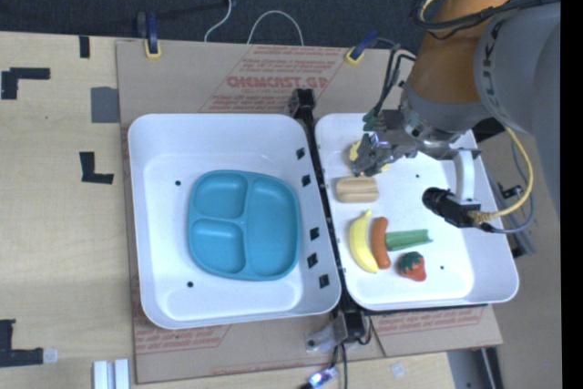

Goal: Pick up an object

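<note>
- The claw (369, 153) hangs low over the right bin (455, 282), near its upper left corner; whether it is spread or pressed together, I cannot tell.
- Just below it lies a tan bread roll (356, 189).
- Further down: banana (363, 243), sausage (380, 242), green piece (406, 239), strawberry (413, 265) (close together).
- The left bin (164, 159) holds a blue divided plate (243, 225).

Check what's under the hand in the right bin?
The hand hangs over the right bin at its far left. A yellow bit peeks out beneath it; the rest is covered. The bread roll lies just nearer, apart.
</note>
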